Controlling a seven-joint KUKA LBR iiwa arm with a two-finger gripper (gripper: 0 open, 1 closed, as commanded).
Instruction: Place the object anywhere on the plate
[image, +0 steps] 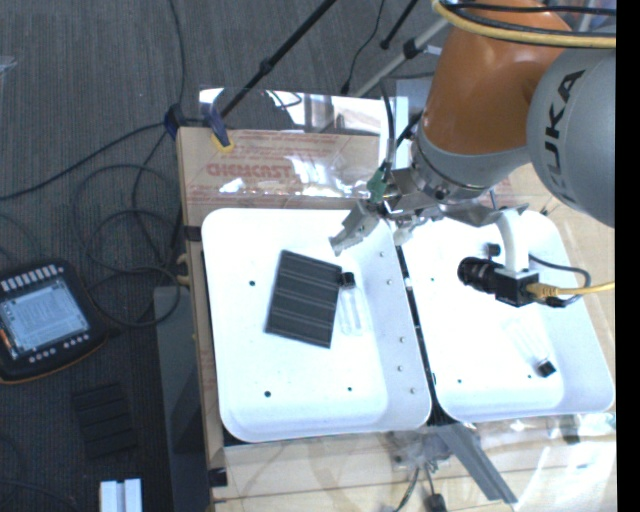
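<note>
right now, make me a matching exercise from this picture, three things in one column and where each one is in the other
Things:
1 ridged dark plate
2 tool
3 handheld pendant

Places:
a on the floor
b lying in the left bin
c over the seam between that bin and the right bin, at the far end

Pairs: 1-b, 2-c, 3-a

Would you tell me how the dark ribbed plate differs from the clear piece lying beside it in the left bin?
The plate is dark, opaque and ribbed; the clear piece is see-through with a small black end. The plate is a broad rectangle, the clear piece slim and much smaller. Both lie flat in the left bin, side by side.
</note>
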